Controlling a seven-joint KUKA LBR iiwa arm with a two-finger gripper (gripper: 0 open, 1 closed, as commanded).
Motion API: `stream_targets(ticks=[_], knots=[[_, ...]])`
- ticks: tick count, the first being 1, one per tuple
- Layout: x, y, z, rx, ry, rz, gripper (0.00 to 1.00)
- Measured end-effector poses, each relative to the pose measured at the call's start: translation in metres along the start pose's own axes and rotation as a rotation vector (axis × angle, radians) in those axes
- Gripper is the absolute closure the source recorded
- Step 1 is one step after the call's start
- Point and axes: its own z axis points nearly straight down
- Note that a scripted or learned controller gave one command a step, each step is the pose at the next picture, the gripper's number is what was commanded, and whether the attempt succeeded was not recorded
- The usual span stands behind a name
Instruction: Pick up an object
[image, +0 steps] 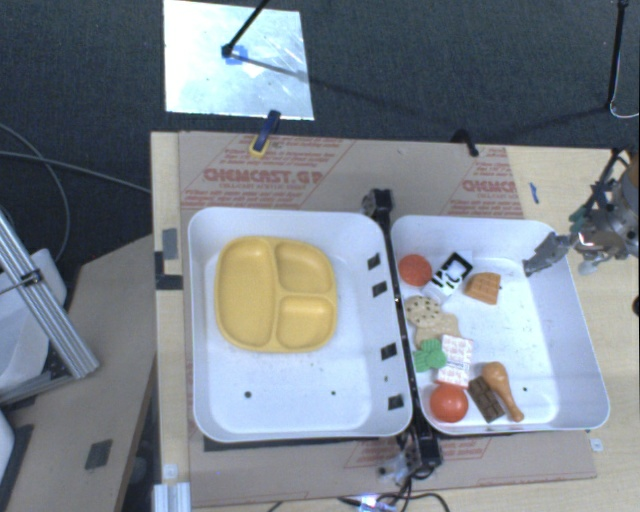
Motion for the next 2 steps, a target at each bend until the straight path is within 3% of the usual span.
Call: stream_targets(ticks=[1,2], knots=[[0.096,0.053,-0.011,-0.005,0.002,-0.01,0.0],[0.164,0.078,-0.018,-0.003,0.004,-0.009,0.0]])
